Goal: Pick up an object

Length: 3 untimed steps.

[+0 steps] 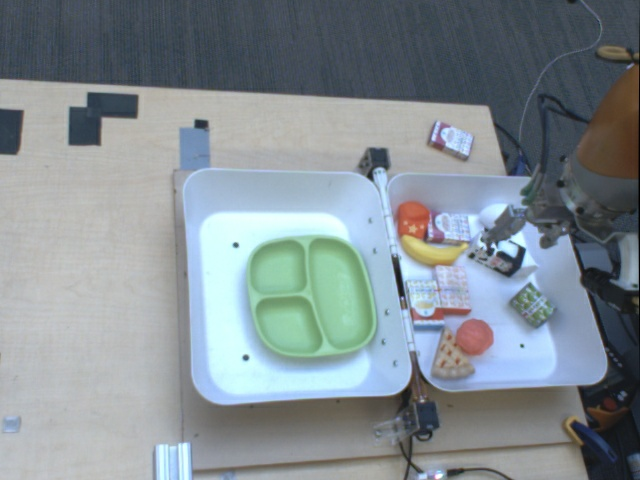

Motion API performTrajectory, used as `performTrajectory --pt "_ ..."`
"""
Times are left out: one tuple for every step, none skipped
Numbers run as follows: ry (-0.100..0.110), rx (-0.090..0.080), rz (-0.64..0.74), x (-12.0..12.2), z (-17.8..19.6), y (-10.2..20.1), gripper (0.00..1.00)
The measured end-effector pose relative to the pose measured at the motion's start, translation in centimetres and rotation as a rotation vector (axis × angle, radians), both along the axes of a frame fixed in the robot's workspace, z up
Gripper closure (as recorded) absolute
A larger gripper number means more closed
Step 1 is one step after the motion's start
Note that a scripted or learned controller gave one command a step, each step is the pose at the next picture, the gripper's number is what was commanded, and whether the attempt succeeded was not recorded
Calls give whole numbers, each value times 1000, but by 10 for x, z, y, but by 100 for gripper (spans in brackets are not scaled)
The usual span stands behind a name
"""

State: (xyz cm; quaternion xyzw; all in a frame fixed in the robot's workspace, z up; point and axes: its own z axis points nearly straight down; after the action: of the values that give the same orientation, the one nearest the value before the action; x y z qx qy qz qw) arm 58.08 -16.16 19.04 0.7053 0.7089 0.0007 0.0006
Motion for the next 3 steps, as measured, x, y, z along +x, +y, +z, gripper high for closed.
performTrajectory --pt "-2 0 -1 -52 -97 -40 0" --pt "-5 -1 1 -51 -86 -40 100" --pt "-4 0 1 -52 5 12 100"
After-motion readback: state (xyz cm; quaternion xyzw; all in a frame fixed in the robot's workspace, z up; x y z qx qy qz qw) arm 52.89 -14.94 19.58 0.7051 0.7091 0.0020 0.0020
